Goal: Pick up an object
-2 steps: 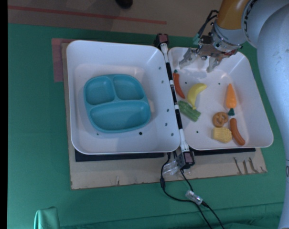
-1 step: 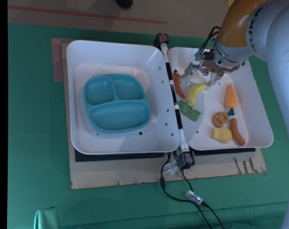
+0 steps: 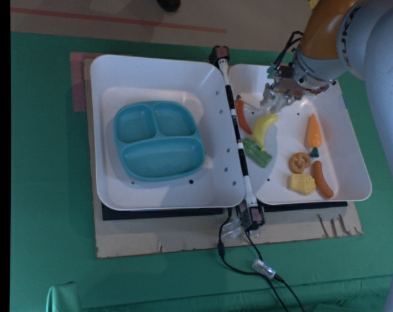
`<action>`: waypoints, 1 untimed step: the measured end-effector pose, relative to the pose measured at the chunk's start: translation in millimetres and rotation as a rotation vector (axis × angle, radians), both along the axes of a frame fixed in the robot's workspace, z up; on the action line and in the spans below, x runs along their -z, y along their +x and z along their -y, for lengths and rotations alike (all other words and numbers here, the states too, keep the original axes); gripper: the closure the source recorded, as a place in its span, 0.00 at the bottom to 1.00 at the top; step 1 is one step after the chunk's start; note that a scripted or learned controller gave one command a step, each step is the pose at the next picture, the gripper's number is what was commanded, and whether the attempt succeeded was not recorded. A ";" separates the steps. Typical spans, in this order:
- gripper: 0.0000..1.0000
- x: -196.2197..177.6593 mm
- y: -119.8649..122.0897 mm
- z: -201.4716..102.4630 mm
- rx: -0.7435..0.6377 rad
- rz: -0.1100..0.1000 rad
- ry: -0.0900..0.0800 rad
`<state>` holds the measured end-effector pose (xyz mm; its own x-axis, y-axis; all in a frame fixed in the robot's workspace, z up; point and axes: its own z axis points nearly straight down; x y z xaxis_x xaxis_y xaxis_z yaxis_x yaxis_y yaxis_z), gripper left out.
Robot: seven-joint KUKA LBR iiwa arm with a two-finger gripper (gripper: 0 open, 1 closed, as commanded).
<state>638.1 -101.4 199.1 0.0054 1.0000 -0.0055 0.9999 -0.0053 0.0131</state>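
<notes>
1. Camera view, the key relation: my pincer (image 3: 275, 103) hung over the far part of the right bin (image 3: 352, 168), and the banana (image 3: 264, 128) lay just below it toward the near edge, closer to it than any other toy.
2. Camera view, axis: the banana's long axis ran on a diagonal, its upper end nearly under the pincer and its lower end pointing away toward the divider (image 3: 238, 142) between the bins. I judged a short descent with the wrist turned across that axis would suit.
3. Camera view, pincer state: I could not tell how the pincer stood; I saw nothing held in it.
4. Camera view, the thing's look: the banana was yellow, curved and smooth, resting flat on the bin floor, with a green piece (image 3: 256, 153) touching or just beside its lower end.
5. Camera view, neighbours: an orange chilli (image 3: 242, 116) lay beside the pincer toward the divider; a carrot (image 3: 313, 133), a pretzel (image 3: 299, 162), corn (image 3: 301, 184) and a sausage (image 3: 323, 179) lay farther off on the other side, well apart from the banana.
6. Camera view, left bin (image 3: 118, 70): a blue divided plate (image 3: 158, 140) sat there, well away from the pincer.
</notes>
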 end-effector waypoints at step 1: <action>1.00 -59.5 -6.8 72.3 -0.002 -0.010 0.002</action>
